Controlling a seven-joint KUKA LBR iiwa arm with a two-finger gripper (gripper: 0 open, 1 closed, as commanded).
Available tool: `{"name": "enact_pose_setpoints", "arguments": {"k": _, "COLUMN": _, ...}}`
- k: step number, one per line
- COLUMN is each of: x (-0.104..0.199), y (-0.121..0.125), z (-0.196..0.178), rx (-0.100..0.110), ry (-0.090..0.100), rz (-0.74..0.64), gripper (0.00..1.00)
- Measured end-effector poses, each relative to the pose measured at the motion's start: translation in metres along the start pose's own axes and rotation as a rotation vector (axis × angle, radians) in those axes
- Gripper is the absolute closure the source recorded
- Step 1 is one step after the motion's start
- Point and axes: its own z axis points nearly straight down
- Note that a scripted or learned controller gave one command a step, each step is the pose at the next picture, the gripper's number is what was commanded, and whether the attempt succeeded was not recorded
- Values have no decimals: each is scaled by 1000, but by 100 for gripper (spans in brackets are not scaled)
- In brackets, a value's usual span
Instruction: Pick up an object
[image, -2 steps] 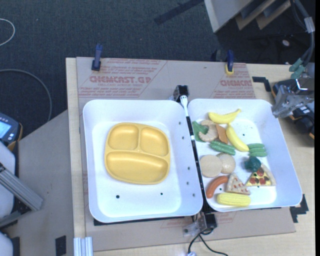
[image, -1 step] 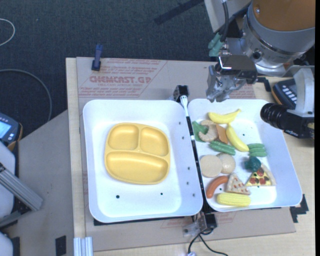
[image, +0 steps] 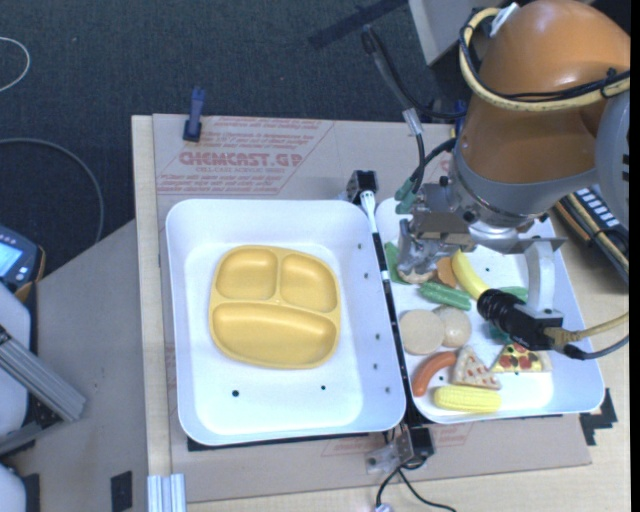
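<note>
Surface: you have two shallow white bins side by side on a cardboard sheet (image: 240, 150), which lies on a pale bench over dark carpet.
Left bin (image: 190, 300): it holds one yellow divided tray (image: 275, 305), lying flat.
Right bin (image: 570, 385): toy foods lie bunched together: a banana (image: 468, 275), a green pod (image: 445, 294), a round pale bun (image: 420, 328), a red sausage (image: 432, 370), a corn cob (image: 465, 399) and a pizza slice (image: 477, 372).
Orientation: the corn cob's long axis runs left to right along the near rim; the sausage slants up to the right.
Gripper (image: 425, 255): it hangs low over the far left corner of the right bin, just above the food pile. You cannot tell from here how its fingers stand.
Writing: the cardboard reads "CHEMCAST" in red; the smaller lines below are illegible.
Room: cables trail across the carpet.
</note>
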Motion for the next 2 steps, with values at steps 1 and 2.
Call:
{"name": "enact_pose_setpoints", "arguments": {"k": 1, "x": 7, "y": -24, "z": -48, "rx": -23, "ry": 5, "rz": -6, "gripper": 100}}
{"name": "enact_pose_setpoints", "arguments": {"k": 2, "x": 6, "y": -23, "z": -56, "rx": -20, "ry": 4, "rz": -5, "gripper": 100}}
